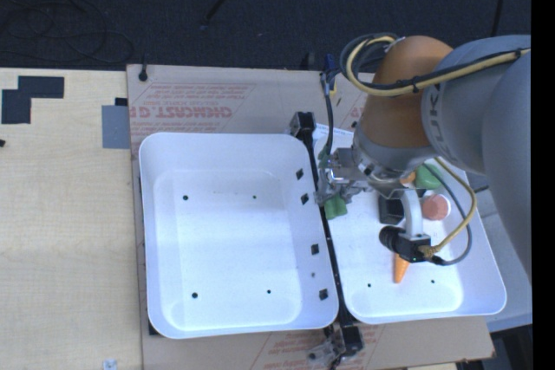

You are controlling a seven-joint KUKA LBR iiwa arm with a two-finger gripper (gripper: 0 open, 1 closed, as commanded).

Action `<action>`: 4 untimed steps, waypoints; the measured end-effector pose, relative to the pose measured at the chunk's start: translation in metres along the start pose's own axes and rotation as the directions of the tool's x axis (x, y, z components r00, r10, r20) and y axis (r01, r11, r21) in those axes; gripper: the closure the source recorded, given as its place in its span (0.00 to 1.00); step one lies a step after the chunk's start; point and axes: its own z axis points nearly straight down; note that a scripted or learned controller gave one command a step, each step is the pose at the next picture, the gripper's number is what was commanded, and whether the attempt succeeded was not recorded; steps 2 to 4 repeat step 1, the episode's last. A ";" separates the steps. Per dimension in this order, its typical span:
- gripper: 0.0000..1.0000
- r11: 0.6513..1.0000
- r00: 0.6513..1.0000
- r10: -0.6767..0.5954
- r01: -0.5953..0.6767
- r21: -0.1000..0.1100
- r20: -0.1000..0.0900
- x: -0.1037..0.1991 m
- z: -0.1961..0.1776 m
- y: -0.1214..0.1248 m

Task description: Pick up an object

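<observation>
On the left, the wooden bench (61, 230) bears a brown cardboard sheet (217, 104) with printing on it, and both bins sit on that sheet. The left bin (225, 247) is white and shallow, its floor marked by a few small dark dots.

Just right of the wall shared by the two bins, the gripper (335, 185) hangs low over the far left part of the right bin (451, 295). Whether it is open or closed cannot be told from here. A small green piece (336, 206), dull and blocky, lies directly on its near side, touching or almost touching it.

Further right, an orange carrot-shaped piece (400, 269) lies with its point toward the near edge. Beyond it sit a pink round piece (436, 207) and a brighter green piece (427, 178), partly under the wrist. The grey arm (486, 108) with its orange band (408, 74) comes in from the right.
</observation>
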 end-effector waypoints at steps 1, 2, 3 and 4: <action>1.00 1.000 1.000 0.001 -0.001 -0.008 0.001 0.046 -0.056 0.003; 1.00 1.000 1.000 0.001 -0.001 -0.008 0.001 0.046 -0.056 0.003; 1.00 1.000 1.000 0.001 -0.001 -0.008 0.001 0.046 -0.056 0.003; 1.00 1.000 1.000 0.001 -0.001 -0.008 0.001 0.046 -0.056 0.003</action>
